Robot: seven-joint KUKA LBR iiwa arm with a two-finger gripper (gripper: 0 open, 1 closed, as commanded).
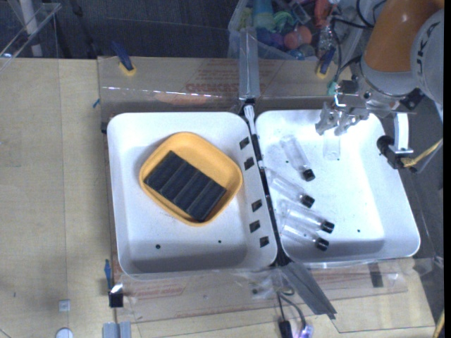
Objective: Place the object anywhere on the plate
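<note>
Grey arm (423,41), orange band, silvery metal claw (338,123).

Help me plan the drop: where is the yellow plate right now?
The yellow plate lies in the left bin of the camera view, a dark ridged block on it, left of the divider.

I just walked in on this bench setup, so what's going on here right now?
A grey robot arm with an orange band reaches in from the right, its claw poised over the far edge of the right white bin. Several clear plastic tubes with black caps lie along that bin's left side, none of them picked up yet. In the left white bin sits a yellow square plate carrying a dark ribbed block.
</note>
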